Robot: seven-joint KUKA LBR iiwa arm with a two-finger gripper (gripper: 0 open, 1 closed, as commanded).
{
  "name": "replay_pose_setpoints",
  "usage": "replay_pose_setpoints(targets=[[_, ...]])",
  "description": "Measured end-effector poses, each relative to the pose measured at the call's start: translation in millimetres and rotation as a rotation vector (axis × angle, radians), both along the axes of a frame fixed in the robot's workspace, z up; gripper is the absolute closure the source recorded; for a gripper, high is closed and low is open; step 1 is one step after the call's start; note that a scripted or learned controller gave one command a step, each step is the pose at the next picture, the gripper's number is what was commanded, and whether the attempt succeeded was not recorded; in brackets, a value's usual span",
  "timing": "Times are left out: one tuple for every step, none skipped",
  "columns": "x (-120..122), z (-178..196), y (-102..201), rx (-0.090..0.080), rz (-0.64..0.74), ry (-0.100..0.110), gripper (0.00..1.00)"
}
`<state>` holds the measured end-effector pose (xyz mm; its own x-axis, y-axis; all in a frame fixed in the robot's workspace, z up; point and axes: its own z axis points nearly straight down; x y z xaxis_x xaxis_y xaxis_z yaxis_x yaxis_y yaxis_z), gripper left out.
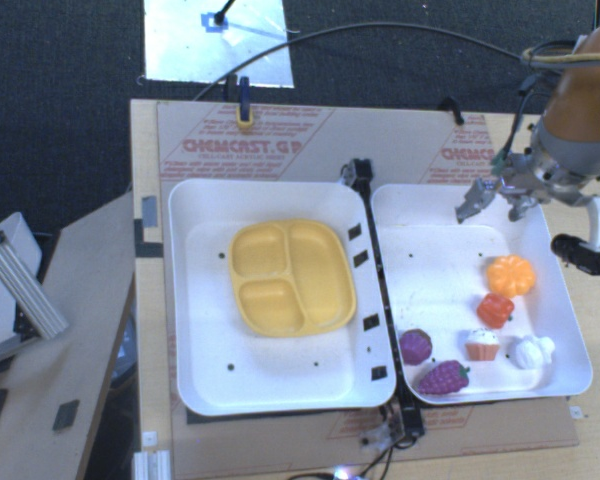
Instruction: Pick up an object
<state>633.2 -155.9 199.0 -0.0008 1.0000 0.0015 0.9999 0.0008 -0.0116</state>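
The things to pick from lie in the right bin, gathered toward its near right corner. An orange pumpkin-like toy sits farthest back, with a small red pepper-like piece just in front of it. Nearer the front edge a little cupcake stands between a round purple fruit to its left and a white lumpy toy to its right, and a purple bunch of grapes lies against the front wall. Each piece sits close to its neighbours but mostly with a gap around it, which should leave room for a pincer to come down on one alone; the grapes, tight to the wall, look the hardest to reach.

The gripper hangs over the back right part of the same bin, well apart from the cluster. Its two fingers are spread, pointing down and outward, and nothing is between them. It looks raised above the bin floor rather than resting on it, as if poised before a descent, so by my reading the grasp is not yet begun. The pumpkin toy is the nearest target.

The left bin holds a yellow divided tray, lying flat near its middle. Both bins rest on a printed cardboard sheet on the bench, joined along a black-clipped seam, which likely keeps them from sliding.
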Motion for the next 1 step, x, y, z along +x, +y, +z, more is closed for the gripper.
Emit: replay_pose_setpoints(targets=[[2.7,8.8,0.4,-0.002,0.002,-0.013,0.0]])
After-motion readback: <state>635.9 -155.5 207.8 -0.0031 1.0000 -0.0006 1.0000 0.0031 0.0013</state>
